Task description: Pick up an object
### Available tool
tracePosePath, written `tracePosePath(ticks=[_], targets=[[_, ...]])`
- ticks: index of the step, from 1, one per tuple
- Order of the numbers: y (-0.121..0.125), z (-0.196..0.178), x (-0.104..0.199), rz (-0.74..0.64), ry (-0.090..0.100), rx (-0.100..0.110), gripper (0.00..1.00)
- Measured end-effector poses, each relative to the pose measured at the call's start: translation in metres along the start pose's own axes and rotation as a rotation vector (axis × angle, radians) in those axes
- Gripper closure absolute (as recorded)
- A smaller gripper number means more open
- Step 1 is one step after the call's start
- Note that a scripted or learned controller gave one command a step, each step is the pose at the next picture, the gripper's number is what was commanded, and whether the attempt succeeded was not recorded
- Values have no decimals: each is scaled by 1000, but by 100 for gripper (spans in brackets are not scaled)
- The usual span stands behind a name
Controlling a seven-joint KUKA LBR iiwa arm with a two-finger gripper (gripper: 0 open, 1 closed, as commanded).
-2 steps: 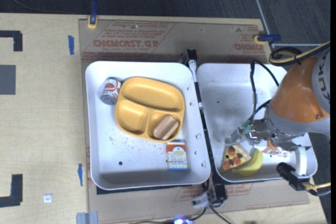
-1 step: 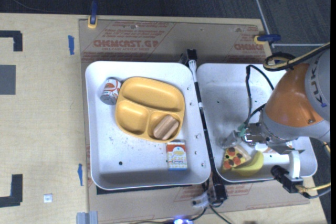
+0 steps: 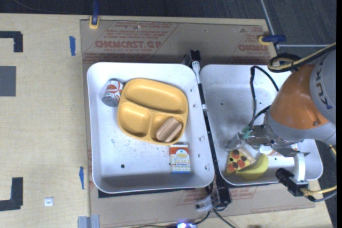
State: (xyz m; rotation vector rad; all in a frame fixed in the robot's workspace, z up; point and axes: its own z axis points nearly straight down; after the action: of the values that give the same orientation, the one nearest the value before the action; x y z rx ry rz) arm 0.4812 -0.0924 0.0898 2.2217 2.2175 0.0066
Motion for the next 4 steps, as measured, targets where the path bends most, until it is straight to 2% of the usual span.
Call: tracePosePath(ticks=[4], targets=[[1, 0, -3, -3, 2, -2, 0]])
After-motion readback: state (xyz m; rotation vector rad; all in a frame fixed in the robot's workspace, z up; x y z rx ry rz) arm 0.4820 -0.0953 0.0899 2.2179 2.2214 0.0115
